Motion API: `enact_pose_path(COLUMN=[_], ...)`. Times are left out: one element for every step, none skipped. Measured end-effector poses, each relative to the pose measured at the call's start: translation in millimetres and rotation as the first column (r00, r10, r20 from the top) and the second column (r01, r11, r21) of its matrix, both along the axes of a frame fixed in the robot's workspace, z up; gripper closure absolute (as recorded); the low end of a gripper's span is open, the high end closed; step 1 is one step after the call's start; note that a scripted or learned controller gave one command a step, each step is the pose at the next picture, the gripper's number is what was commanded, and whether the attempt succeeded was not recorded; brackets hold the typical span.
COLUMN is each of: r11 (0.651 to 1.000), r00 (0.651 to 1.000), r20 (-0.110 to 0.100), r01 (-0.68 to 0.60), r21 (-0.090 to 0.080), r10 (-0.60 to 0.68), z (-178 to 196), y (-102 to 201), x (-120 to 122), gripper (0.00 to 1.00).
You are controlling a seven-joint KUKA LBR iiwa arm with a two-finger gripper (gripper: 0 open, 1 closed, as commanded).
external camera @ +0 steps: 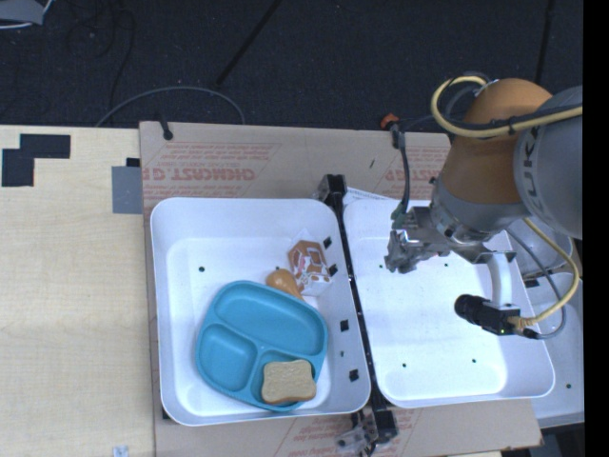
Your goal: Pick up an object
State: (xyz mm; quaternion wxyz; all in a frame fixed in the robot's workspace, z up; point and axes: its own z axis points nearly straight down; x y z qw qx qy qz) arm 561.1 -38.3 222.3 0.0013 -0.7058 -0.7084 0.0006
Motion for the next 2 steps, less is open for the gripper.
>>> enact_pose_path(r11=[1.0, 1.0], r00=[1.0, 1.0], r20=[0.0, 0.0], r01=[0.0, 0.0], r21=[0.0, 0.0], r10=[0.0, 0.0], z=[-9, -11], y=[53, 110], x=[18, 33], gripper=[1.0, 1.0])
